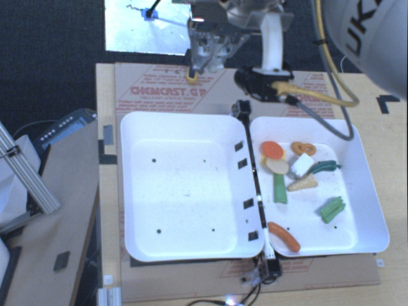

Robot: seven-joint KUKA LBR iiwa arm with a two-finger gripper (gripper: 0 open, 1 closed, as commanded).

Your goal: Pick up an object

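I am watching the gripper (203,59) hanging at the top of the view, over the bare cardboard sheet (166,91) behind the two bins. How its jaws are standing I cannot tell from here. A small yellow piece (191,78) is showing just at its lower tip, but I cannot make out whether it is being held or simply lying on the cardboard underneath.

Directly below the gripper the cardboard is carrying red print, and I am reading it as "CHEMCAST GP" — the letters are soft, so I am not certain of each one. To the gripper's right, the big grey arm body (373,24) is showing part of a dark "KUKA" mark, with a yellow cable (325,50) running down beside it.

Nearer me than the gripper, the left bin (127,171) is sitting almost straight below it. The right bin (366,234) is lying below and to its right, well apart from it, and the toy food is resting there: an orange-red round slice (272,150), a pretzel (303,149), a tan oval (277,166), a white block (302,166), a dark green pod (324,167), a pale yellowish wedge (302,184), a green strip (280,189), a ridged green piece (332,209) and — farthest from the gripper — an orange sausage (284,236).
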